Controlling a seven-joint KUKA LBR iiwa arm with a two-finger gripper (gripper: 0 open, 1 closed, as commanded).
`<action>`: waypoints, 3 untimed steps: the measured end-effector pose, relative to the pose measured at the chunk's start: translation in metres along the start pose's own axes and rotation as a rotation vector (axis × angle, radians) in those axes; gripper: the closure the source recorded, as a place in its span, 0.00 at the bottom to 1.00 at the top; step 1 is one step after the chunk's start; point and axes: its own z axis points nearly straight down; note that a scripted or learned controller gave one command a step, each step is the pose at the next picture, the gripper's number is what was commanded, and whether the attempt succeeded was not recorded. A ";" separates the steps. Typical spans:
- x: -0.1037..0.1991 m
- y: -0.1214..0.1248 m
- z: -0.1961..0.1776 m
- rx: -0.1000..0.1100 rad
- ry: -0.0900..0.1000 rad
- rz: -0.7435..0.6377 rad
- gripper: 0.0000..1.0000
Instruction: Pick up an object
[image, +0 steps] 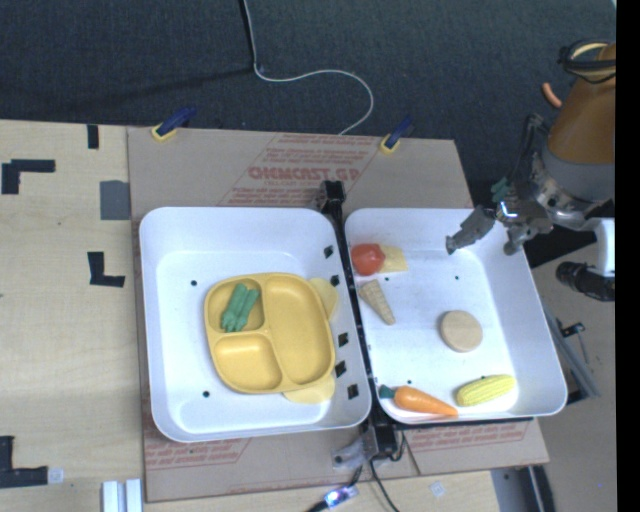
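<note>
The right bin (520, 300) holds a red tomato (367, 258) on a yellow wedge (394, 261), a tan cone (377, 301), a round beige biscuit (461, 331), a yellow corn cob (486, 390) and an orange carrot (424, 402). My gripper (490, 240) hangs over the bin's far right corner, above and right of the biscuit. Its two dark fingers (465, 236) stand spread apart, open, with nothing between them. The grey arm with its orange band comes in from the upper right.
The left bin (170, 250) carries a yellow divided plate (270, 335) with a green bean pod (238, 306) in one compartment. A black clip (333, 195) sits at the bins' shared far edge. A white cable (320, 78) loops behind the cardboard.
</note>
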 end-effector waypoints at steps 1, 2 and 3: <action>0.000 0.002 -0.007 -0.012 -0.002 -0.003 0.00; 0.010 0.007 0.049 -0.007 -0.002 -0.003 0.00; 0.003 0.013 0.103 -0.007 -0.003 -0.003 0.00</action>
